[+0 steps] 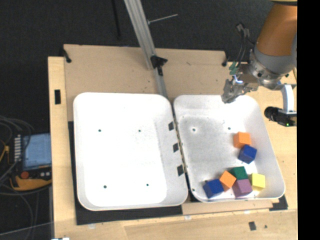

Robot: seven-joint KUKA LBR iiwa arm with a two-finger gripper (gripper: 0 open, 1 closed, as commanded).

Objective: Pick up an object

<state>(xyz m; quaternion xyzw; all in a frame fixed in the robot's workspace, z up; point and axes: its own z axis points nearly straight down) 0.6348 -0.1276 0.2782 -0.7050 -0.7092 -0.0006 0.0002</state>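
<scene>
Small matte cubes cluster in the lower right of the right bin: two orange, two blue, one green, one purple, one yellow. The gripper hangs over that bin's upper rim, holding nothing. Both smooth white bins sit on a pale wooden table against dark floor.

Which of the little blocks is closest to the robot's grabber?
The orange block sitting alone, highest up in the right bin. It is nearest the gripper; the other orange one sits lower, in the bottom cluster.
</scene>
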